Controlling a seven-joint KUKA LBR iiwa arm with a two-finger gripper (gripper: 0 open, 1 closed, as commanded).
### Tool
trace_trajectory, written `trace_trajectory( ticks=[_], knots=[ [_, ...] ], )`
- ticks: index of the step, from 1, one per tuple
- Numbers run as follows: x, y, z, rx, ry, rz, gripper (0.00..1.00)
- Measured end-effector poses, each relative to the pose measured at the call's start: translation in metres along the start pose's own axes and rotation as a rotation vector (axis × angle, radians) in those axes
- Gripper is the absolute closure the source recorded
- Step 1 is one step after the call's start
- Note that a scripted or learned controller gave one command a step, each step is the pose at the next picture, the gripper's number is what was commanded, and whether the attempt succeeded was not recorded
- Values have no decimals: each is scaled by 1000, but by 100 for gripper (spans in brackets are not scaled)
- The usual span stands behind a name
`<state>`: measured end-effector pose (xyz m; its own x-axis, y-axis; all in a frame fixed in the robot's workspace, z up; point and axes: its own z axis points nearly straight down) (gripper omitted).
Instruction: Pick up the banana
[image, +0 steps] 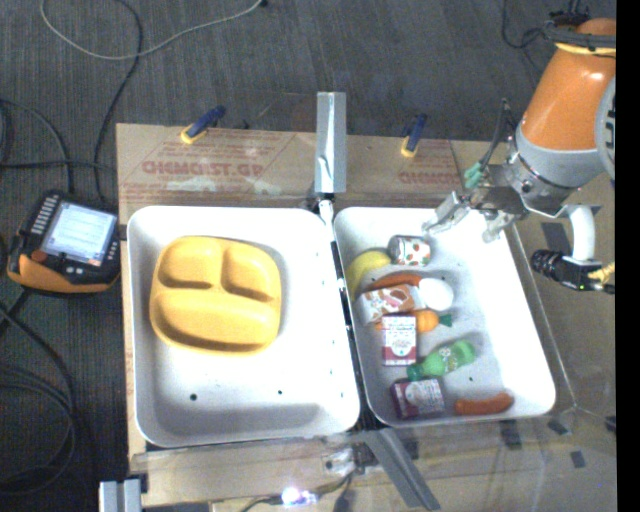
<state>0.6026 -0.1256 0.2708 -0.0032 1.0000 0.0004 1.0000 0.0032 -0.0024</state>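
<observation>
The banana (365, 268) is a yellow rounded shape at the far left of the right bin (530, 330), against the wall shared with the left bin. A small tin can (408, 250) lies just to its right, and a red packet (390, 298) overlaps its near side. My gripper (462, 226) hangs over the bin's back right corner, well to the right of the banana and apart from it. Its fingers (444, 214) are spread open with nothing between them.
The right bin also holds a white egg (436, 293), a carrot (426, 321), a red-and-white carton (399, 339), a green bottle (446, 360), a dark red jar (419, 397) and a sausage (485, 404). A yellow divided tray (215, 292) lies in the left bin (300, 400).
</observation>
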Motion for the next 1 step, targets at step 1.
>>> trace_trajectory(
  ticks=[1],
  knots=[
    [4,2,-21,-1,-3,-102,0]
  ],
)
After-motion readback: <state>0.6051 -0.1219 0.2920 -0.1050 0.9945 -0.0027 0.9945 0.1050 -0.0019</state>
